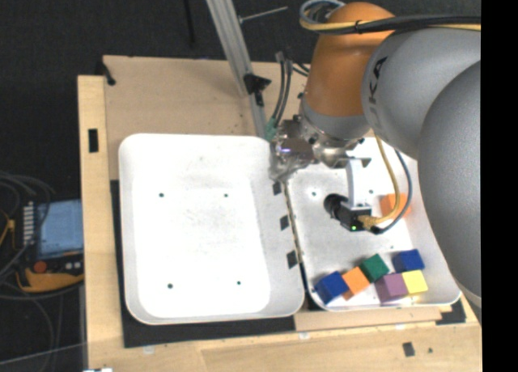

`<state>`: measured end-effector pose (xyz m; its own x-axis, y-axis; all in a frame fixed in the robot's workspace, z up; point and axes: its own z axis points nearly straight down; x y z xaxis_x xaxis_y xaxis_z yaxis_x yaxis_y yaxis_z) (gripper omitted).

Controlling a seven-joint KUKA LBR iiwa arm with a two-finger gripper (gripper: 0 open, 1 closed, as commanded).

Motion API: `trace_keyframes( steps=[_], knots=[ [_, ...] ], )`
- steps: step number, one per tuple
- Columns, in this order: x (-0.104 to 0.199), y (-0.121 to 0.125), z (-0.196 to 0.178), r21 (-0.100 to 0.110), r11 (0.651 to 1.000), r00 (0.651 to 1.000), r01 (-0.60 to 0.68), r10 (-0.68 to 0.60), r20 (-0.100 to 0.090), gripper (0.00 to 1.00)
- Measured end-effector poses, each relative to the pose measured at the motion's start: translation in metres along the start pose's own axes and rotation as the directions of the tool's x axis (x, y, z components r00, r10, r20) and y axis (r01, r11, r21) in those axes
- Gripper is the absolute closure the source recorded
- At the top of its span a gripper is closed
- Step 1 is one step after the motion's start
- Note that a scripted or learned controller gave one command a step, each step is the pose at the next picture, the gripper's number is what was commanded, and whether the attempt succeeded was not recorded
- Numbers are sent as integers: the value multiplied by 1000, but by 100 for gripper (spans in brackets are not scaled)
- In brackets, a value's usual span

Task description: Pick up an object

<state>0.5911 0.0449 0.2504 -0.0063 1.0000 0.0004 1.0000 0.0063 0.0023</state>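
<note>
Several small blocks lie along the near edge of the right bin (320,200): a blue block (330,285), an orange block (355,280), a green block (374,267), a purple block (392,286), a yellow block (415,281) and a second blue block (409,260). Another orange piece (388,202) peeks out farther back, partly hidden by a cable. My gripper (284,158) hangs over the far left corner of the right bin, at the rim between the two bins, well away from the blocks. Nothing shows in its grasp.
The left bin (198,225) lies beside the right one, its bare white floor showing. A slanted metal rod (235,47) rises behind the bins. The bulky arm covers the right bin's far right part. A blue device (61,229) with cables sits off the bench's left.
</note>
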Motion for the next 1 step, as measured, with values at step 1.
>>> trace_keyframes(
  steps=[1],
  knots=[
    [41, 10, 10, 0, 1000, 1000, -2, 2, 2, 100]
  ],
)
